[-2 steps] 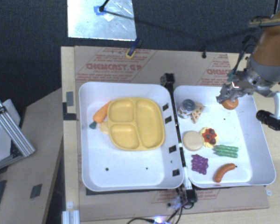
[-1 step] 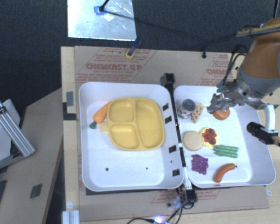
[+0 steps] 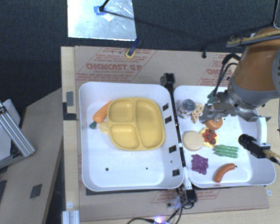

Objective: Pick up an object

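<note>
Orange food piece (image 3: 215, 123) lies in the right bin (image 3: 263, 174), directly beneath the gripper (image 3: 210, 116). Step: descent onto target. Finger state cannot be determined; contact appears likely but unconfirmed. Next move requires a verified closure before lifting.

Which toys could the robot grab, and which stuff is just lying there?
For the job, in the right bin:
gripper
orange piece
bun
grapes
green beans
sausage

Just lying about, in the left bin:
yellow plate
carrot
</note>
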{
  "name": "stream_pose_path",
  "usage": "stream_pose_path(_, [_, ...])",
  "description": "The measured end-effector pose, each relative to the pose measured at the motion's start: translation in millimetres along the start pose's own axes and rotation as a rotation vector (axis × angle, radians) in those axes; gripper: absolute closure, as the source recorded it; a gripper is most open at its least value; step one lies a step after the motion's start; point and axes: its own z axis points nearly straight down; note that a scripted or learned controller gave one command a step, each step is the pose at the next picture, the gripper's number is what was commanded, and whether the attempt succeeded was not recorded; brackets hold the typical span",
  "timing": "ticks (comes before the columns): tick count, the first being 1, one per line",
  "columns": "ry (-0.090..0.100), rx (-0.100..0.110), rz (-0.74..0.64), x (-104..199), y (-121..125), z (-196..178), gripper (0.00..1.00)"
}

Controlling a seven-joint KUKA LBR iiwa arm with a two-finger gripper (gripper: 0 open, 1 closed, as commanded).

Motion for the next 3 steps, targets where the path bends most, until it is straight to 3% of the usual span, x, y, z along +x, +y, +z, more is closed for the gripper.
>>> stream_pose_path(1, [0.0,0.002,-0.002,53,-26,15,1.0])
stream_pose_path(2, [0.0,0.0,0.0,78,-47,8,1.0])
stream_pose_path(3, [-0.001,-0.003,0.005,72,-47,4,1.0])
